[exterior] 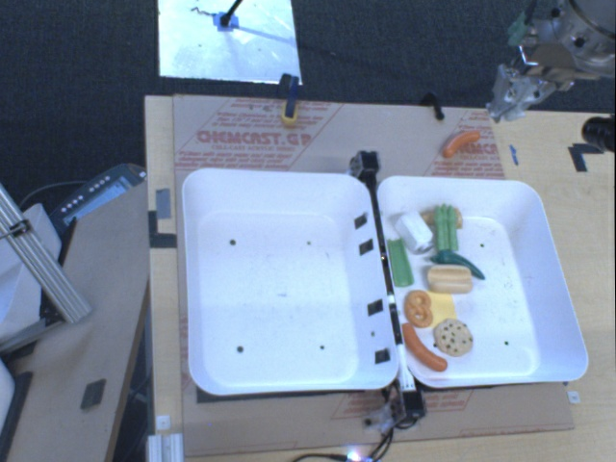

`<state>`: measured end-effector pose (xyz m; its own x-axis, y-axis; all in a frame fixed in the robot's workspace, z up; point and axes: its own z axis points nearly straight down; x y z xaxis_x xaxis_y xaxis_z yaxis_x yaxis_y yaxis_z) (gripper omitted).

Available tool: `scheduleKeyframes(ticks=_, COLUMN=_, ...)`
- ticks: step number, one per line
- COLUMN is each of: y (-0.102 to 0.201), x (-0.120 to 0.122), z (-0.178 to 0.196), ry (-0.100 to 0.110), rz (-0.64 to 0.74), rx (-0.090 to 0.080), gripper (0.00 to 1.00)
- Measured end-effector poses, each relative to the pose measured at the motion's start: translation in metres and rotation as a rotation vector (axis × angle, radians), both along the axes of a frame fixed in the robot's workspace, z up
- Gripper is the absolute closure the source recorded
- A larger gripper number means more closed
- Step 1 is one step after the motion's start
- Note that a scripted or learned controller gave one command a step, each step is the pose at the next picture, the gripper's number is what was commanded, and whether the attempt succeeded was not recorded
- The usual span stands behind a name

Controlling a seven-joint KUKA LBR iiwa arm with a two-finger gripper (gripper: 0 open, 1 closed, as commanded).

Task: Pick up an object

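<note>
Where the right bin [539, 258] sits nearest the camera, toy foods cluster along its left side: a cookie [452, 337], a red sausage [424, 346], a pretzel [418, 307], a bread roll [449, 278] and green asparagus [446, 227]. Farther back, an orange sausage [462, 142] lies on the bench [404, 128] outside the bin, slanting up to the right. Beyond, the claw [507, 96] hangs high, up and right of everything; whether it is wide or narrow cannot be told.

You see smooth, glossy white plastic bins [279, 186]. They sit on matt printed cardboard [250, 133]. The desk [563, 138] looks like pale wood.
</note>
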<state>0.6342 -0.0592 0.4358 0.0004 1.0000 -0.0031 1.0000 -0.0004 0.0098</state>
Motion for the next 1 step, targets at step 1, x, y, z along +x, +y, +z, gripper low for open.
scheduleKeyframes(ticks=1, y=-0.0007, x=0.0359, z=0.0083, ry=0.004, rz=0.006, rx=0.001, gripper=1.0)
